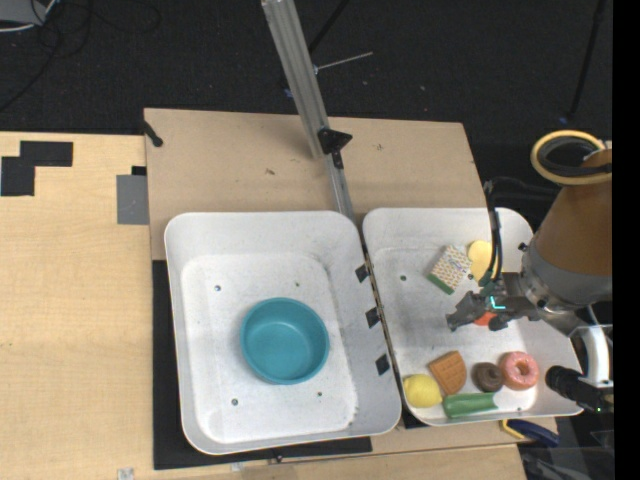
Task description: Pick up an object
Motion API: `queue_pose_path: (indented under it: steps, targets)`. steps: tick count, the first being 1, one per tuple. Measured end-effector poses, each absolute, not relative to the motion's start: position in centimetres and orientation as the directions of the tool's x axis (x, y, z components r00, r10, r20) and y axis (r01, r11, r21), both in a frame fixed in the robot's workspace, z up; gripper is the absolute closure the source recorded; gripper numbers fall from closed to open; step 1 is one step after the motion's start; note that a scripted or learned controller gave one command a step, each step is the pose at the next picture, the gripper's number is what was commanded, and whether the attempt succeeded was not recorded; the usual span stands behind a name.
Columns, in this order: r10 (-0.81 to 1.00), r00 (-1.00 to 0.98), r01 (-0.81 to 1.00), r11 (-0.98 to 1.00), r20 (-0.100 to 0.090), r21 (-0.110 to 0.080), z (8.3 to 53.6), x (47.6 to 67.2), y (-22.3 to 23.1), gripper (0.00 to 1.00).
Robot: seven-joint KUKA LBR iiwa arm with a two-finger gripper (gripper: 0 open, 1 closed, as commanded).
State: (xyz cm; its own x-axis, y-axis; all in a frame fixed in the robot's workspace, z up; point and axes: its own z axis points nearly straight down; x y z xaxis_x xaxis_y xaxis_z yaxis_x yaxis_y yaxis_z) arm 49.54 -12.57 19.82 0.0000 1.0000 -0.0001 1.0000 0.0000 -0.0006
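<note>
- Tabletop (80, 268) of pale wood, spreading far out beyond the claw's side away from the arm, bearing two shallow white bins side by side.
- Left bin (200, 258), well apart from the claw, across the divider between the bins.
- Right bin (410, 238), directly beneath the claw, holding every small candidate for the pick.
- Grey arm with orange band (585, 218), reaching in over the right bin's outer edge, just behind the claw.
- Teal bowl (285, 340), alone in the left bin, well apart from the claw.
- Claw (475, 313), dark, hanging low over the middle of the right bin; cannot tell whether spread or pressed together, and nothing seen pinched.
- Checkered packet (450, 266), just beyond the claw, toward the bin's far wall.
- Yellow rounded piece (480, 256), beside the packet, near the claw and partly behind a cable.
- Pink doughnut (520, 370), near the claw on its near side, by the front rim.
- Orange cracker-like piece (449, 370), near the claw on its near side.
- Green stick (470, 404) and yellow lemon-like ball (422, 391), farther off along the front rim.
- Brown ring (488, 376), between cracker and doughnut.
- Judged progress: early; approach over the right bin made, no object lifted, grasp and lift yet to come.
</note>
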Motion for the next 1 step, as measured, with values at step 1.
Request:
queue_pose_path:
  steps: [1]
  targets:
    - [1.000,0.000,1.000,0.000,0.000,-0.001,19.81,49.54,-12.57,0.00]
